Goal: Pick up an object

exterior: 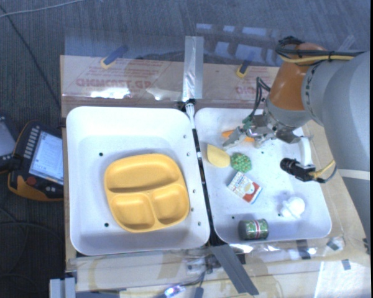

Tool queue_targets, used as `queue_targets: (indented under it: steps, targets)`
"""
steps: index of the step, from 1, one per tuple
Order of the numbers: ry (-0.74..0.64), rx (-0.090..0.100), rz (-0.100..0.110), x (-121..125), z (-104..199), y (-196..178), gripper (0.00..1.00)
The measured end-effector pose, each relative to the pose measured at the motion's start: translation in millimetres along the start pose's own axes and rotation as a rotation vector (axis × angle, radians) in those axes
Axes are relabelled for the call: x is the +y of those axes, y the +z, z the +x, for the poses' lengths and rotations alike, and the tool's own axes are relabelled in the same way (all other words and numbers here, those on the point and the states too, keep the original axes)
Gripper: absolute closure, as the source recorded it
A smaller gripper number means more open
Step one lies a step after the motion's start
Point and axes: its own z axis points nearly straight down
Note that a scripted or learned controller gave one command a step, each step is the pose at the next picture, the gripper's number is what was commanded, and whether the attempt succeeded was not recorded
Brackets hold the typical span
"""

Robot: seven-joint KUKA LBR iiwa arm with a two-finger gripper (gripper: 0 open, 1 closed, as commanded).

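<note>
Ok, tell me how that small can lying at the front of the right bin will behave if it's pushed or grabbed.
The small can lies on its side, so a push across its length would probably roll it. It looks rigid, likely metal, so a grasp shouldn't crush it. Its smooth curved wall may slip.
</note>
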Motion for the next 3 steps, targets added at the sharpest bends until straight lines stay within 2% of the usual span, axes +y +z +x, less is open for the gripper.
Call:
queue_targets:
  steps: [1,2,3]
  targets:
    - [-0.176,0.001,-0.003,-58.8,33.7,-1.4,0.00]
    - [-0.166,0.013,0.016,0.1,-2.3,1.7,0.00]
    - [-0.144,0.002,0.000,-52.4,32.4,-1.1,0.00]
